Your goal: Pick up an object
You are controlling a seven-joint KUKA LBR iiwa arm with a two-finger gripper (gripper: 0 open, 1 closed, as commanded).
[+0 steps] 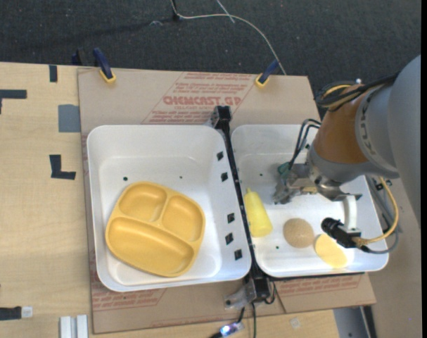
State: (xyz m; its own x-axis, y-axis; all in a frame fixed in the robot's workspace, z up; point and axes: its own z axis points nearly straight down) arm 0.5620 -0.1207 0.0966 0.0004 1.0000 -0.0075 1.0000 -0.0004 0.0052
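The right bin [264, 138] holds three small things. A yellow bottle-shaped piece [257, 213] lies along its left wall. A tan round piece [297, 232] sits near the front, and a pale yellow lemon-like piece [331, 251] rests at the front right. My gripper [286, 186] hangs low over the middle of this bin, pointing down from the orange-banded wrist [340, 139]. It stands right of the yellow piece and above the tan one, apart from both. Nothing shows in its grasp.
The left bin [100, 146] holds a yellow divided plate [155, 227]. A black divider [231, 182] runs between the bins. Cables [354, 234] loop off the wrist over the right bin's right side. Cardboard under the bins is held by two clamps at the back.
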